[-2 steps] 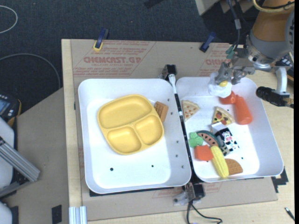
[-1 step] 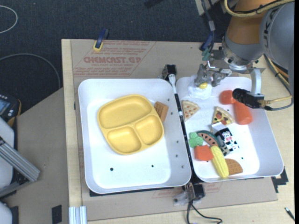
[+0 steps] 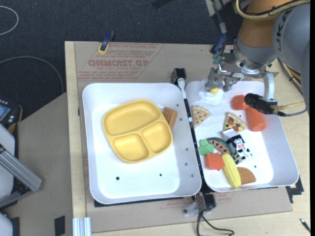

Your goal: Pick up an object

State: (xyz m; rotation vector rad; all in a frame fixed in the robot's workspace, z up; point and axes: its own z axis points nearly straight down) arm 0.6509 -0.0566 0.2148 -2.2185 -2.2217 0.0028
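My gripper (image 3: 219,82) hangs over the far left corner of the right bin (image 3: 283,146), just above a toy fried egg (image 3: 212,96) with a yellow yolk. Nothing shows between its fingers, and the wrist hides how they stand. Further toys lie in that bin: two pizza slices (image 3: 199,115) (image 3: 234,122), a red-orange sausage (image 3: 253,114), a corn cob (image 3: 231,169), a black-and-white cow block (image 3: 239,148), a watermelon slice (image 3: 215,143) and a brown bread piece (image 3: 246,175).
The left bin (image 3: 98,171) holds a yellow divided plate (image 3: 137,130) with a brown waffle piece (image 3: 170,116) at its right edge. The grey arm with its orange band (image 3: 268,14) comes in from the upper right. A black clip (image 3: 178,74) sits between the bins' far ends.
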